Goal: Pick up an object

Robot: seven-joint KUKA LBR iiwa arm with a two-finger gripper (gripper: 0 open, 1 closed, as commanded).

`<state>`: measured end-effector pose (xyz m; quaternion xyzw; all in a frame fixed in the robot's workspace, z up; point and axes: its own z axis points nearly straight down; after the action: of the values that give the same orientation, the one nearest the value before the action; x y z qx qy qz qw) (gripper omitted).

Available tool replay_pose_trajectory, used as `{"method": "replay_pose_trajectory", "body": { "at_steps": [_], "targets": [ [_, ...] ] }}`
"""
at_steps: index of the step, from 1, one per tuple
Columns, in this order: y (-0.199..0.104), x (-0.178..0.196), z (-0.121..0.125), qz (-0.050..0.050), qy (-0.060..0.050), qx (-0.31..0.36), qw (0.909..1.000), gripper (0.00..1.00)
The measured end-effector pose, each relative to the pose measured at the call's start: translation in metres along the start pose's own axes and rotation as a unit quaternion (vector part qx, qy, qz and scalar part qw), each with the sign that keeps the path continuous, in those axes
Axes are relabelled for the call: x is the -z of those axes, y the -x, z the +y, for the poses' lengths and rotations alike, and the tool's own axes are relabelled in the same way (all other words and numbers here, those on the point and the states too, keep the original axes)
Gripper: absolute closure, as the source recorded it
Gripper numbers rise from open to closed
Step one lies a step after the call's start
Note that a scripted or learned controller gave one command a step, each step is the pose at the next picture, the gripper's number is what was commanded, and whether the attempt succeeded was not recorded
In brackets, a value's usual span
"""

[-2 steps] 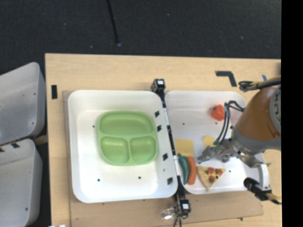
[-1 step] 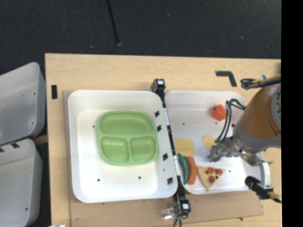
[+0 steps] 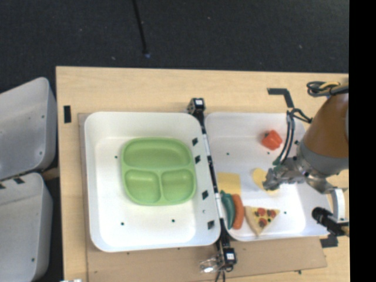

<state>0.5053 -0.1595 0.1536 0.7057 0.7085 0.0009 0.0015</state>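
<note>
Plastic toy food fills my right bin (image 3: 294, 125): a round orange-red piece (image 3: 271, 139) upper centre, a flat yellow square (image 3: 229, 183), a carrot (image 3: 237, 210) and a pizza wedge (image 3: 261, 218) along the lower edge. My gripper (image 3: 271, 180) sits over a yellow disc (image 3: 259, 176) mid-bin; I cannot tell its state. A smooth green three-compartment plate (image 3: 157, 170) lies in the left bin (image 3: 100, 216).

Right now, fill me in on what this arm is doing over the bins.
The gripper is low in the right bin, at the edge of a small yellow piece. Near it lie a red-orange toy, a yellow square, a carrot and a pizza slice. The left bin holds a green divided plate. Nothing looks lifted yet.
</note>
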Motion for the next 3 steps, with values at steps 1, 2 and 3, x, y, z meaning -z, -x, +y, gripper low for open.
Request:
{"method": "replay_pose_trajectory", "body": {
  "at_steps": [1,2,3],
  "targets": [
    [0.002,0.043,0.007,0.0,0.0,0.0,1.0,1.0],
    [0.003,0.092,0.01,-0.001,0.001,0.0,1.0,1.0],
    [-0.046,0.094,0.02,0.001,-0.002,0.002,1.0,1.0]
  ]
}}
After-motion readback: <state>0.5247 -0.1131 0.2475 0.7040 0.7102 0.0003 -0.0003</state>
